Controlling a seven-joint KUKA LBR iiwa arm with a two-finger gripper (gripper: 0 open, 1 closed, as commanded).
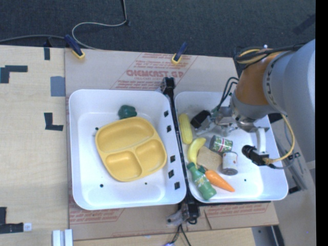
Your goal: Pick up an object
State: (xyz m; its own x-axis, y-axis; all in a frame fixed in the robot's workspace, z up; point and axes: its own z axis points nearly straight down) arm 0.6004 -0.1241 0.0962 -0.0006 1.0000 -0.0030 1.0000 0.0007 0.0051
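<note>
Cardboard sheet point(148, 70), yellow clamps point(179, 53), black cable point(97, 24), wooden bench point(25, 147)

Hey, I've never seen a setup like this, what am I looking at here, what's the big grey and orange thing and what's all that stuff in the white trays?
The big grey and orange thing is a robot arm, reaching in from the right. One camera above the bench looks down at a slant.

Its gripper is low over the right bin; I cannot tell whether it holds anything.

Two shallow white bins sit side by side. The left bin holds a yellow divided plate and a small dark green object just beyond it.

The right bin holds a pile of toy groceries: a corn cob, a banana, a green-labelled can, a second small can, a green bottle and a carrot.
</note>
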